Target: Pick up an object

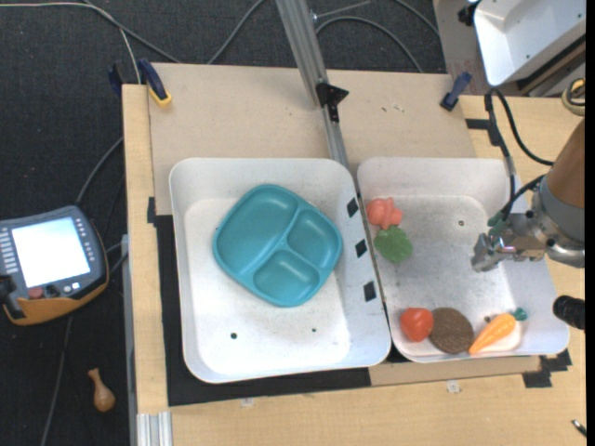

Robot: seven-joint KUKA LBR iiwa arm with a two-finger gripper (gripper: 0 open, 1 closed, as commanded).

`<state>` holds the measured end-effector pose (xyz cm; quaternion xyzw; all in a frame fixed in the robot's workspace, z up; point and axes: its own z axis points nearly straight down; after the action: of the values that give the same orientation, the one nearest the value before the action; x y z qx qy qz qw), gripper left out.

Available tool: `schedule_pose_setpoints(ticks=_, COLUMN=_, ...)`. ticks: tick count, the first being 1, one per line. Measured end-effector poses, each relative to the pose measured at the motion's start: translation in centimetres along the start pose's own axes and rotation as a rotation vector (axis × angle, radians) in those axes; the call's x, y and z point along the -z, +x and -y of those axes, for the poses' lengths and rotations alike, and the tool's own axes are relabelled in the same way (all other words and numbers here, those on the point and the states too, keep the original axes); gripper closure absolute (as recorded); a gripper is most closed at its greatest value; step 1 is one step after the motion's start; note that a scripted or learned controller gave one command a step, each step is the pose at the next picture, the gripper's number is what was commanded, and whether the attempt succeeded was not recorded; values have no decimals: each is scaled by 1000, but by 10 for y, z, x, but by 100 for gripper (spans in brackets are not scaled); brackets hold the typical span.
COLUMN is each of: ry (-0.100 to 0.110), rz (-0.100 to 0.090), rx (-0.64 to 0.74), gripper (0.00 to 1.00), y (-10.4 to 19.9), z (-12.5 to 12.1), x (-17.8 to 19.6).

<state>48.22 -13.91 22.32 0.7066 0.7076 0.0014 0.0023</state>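
Note:
The right bin (437,179) holds a pink-orange toy (383,213) and a green toy (393,245) near its left wall. Along its front edge lie a red tomato (416,323), a brown round patty (451,330) and an orange carrot (494,333). My gripper (486,254) hangs over the right side of this bin, above bare floor, apart from every toy. The carrot lies a short way in front of it. Nothing shows between its fingers.
The left bin (200,342) holds a teal divided plate (277,244). A metal pole (307,49) slants down from the top to the gap between the bins. A teach pendant (46,263) lies off the bench at left. Cables run at the right.

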Motion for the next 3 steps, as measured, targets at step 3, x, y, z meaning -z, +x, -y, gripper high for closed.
schedule_pose_setpoints(ticks=3, ry=4, rz=-4, rx=6, gripper=100, y=159, z=-23, x=15)
